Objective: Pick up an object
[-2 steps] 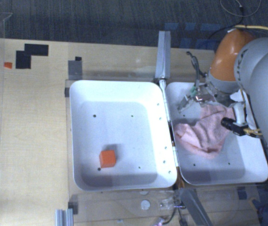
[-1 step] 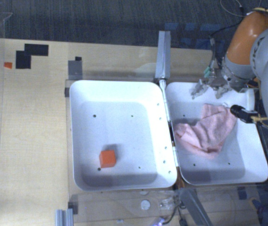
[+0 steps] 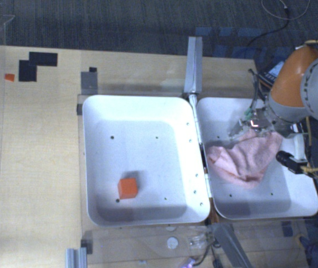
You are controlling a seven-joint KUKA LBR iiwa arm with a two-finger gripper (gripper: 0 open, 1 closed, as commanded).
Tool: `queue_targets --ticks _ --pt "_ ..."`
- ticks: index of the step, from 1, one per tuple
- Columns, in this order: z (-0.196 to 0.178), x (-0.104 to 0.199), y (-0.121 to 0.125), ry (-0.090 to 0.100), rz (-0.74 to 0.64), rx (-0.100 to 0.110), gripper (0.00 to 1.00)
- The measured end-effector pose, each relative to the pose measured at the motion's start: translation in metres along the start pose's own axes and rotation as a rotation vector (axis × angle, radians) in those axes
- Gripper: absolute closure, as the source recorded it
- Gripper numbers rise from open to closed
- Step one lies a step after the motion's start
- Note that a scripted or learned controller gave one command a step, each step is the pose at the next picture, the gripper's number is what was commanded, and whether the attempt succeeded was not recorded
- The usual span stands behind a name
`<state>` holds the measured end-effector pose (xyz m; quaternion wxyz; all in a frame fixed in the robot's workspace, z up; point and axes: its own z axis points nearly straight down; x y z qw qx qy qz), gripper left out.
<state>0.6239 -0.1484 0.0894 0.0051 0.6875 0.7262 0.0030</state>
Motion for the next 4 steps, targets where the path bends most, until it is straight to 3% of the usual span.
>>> queue_targets --ticks 1,2,3,4 --pt "-0.001 0.003 -0.036 -0.001 -0.186 -0.004 0.00" --pt "0.000 0.001 0.047 0.003 -0.220 0.009 0.00" --pt "-0.013 0.001 0.050 -0.006 -0.226 -0.004 1.00" --pt "-0.132 0.069 0.053 0.001 -0.489 -0.003 1.00"
